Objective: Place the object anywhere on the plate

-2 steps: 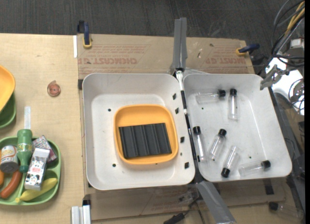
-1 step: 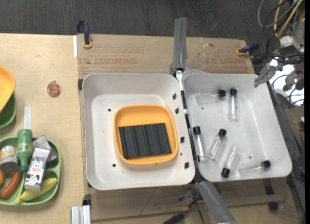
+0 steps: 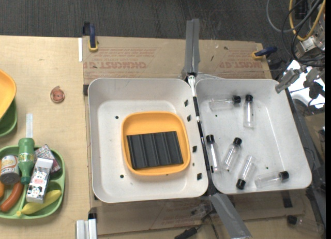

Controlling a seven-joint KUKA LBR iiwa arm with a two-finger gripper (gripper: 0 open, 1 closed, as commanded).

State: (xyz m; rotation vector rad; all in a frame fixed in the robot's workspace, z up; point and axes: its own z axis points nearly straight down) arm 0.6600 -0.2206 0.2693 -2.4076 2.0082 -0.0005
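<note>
Nearest the cam: clear vials [image 3: 245, 170] w/ black caps, scattered in the white bin [image 3: 297, 145] right of the orange plate [image 3: 133, 124], well apart from it. The black ridged block [image 3: 154, 149] lies flat on the plate, all inside its rim, nothing touching it. If that block's my object, I'd call the placing done, nothing left but to clear off. My gripper's state: can't tell.
</note>
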